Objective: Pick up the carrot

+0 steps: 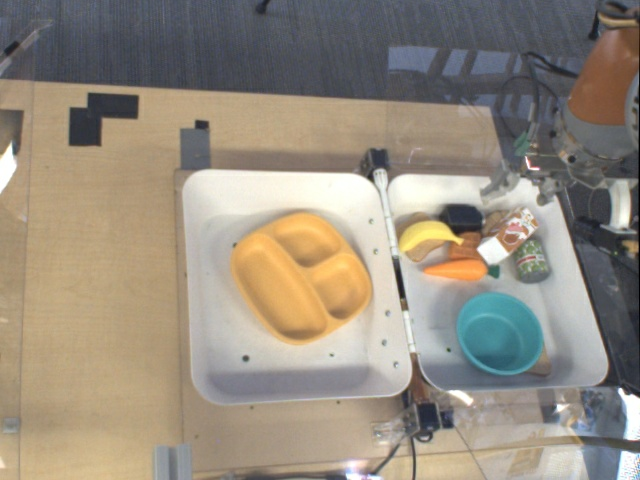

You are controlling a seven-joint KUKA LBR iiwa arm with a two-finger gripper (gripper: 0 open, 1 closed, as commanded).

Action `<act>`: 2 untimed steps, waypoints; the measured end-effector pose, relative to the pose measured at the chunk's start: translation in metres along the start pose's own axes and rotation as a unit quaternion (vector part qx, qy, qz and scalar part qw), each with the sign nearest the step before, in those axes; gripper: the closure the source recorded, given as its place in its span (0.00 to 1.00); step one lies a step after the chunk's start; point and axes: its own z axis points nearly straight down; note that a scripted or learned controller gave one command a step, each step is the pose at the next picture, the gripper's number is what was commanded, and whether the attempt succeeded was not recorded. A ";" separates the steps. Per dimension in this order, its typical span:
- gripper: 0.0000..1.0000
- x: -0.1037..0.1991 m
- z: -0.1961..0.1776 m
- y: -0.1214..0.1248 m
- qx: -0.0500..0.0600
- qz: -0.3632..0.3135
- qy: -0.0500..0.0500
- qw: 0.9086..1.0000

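teal bowl sits nearest the cam, in the front part of the right bin, and i'll place everything else off it. behind the bowl, w/ a small gap, lies the carrot, flat on the bin floor. its long axis runs roughly left-right across the bin, the paler narrow end toward the divider side and the thick end toward the carton. banana is just behind-left of the carrot, touching or nearly, can't say which. black block sits further back. small carton crowds the carrot's right end, green can just past that. so the carrot is boxed in on 3 sides, w/ bare floor left of the bowl and along the front wall.

gripper hangs over the bin's back right edge, well behind the bowl, apart from the carrot. fingers look spread w/ nothing between them.

left bin holds the yellow divided plate, lots of free rim around it.
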 end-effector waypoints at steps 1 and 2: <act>0.00 0.074 0.102 -0.037 -0.006 -0.012 -0.001 1.000; 0.00 0.079 0.100 -0.084 -0.011 -0.031 -0.001 0.999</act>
